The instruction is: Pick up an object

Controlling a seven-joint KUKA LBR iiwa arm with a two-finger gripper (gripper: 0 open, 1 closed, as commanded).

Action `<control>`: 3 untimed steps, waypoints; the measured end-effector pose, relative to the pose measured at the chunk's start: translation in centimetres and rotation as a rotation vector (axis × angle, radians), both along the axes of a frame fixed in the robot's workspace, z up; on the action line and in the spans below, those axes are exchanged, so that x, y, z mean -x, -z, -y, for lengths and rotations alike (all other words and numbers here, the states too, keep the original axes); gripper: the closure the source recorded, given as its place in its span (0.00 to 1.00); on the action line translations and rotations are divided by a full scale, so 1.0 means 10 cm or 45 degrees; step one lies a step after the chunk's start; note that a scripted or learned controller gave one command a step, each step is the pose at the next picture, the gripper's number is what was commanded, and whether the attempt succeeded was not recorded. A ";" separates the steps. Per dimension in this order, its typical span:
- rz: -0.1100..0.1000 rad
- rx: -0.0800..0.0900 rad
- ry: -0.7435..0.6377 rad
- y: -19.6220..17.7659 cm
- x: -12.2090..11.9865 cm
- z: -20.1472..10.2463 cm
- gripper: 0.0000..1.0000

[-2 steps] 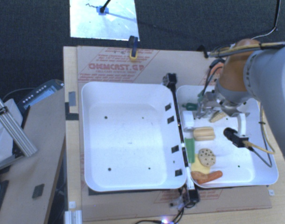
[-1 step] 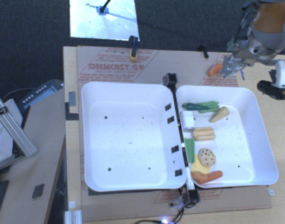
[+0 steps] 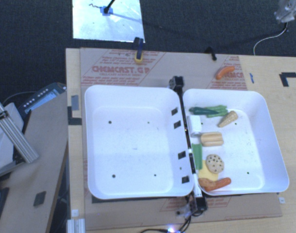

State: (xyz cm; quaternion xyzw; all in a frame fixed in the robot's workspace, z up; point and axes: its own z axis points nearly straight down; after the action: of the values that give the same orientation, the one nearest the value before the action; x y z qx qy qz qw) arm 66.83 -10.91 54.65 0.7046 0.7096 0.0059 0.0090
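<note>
Several toy foods lie along the left side of the right bin (image 3: 264,144). At the top are a green bean pod (image 3: 208,110) and a tan cone-shaped piece (image 3: 227,119). Below them are a white block (image 3: 195,124), a tan bun (image 3: 211,139) and a green strip (image 3: 197,155). Lower still sit a speckled cookie (image 3: 214,163), a yellow piece (image 3: 207,175) and a red sausage (image 3: 217,183). My gripper (image 3: 287,6) hangs at the far top right, high and well away from both bins, holding nothing I can see.
The left bin (image 3: 133,140) adjoins the right one along a black hinge strip (image 3: 184,135). An orange sausage (image 3: 224,72) lies on the bench behind the right bin. A yellow and blue clip (image 3: 138,50) stands behind the left bin, and a white cable (image 3: 267,40) trails under the gripper.
</note>
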 end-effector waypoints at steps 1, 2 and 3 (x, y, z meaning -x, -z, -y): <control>-0.043 -0.009 0.001 1.60 0.20 -0.28 1.00; -0.036 -0.009 -0.002 2.46 0.35 -0.75 1.00; -0.010 -0.007 -0.004 1.40 0.21 -1.47 1.00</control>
State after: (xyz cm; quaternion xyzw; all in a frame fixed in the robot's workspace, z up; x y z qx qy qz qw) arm 64.76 3.76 40.62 0.7033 0.7108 0.0050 0.0041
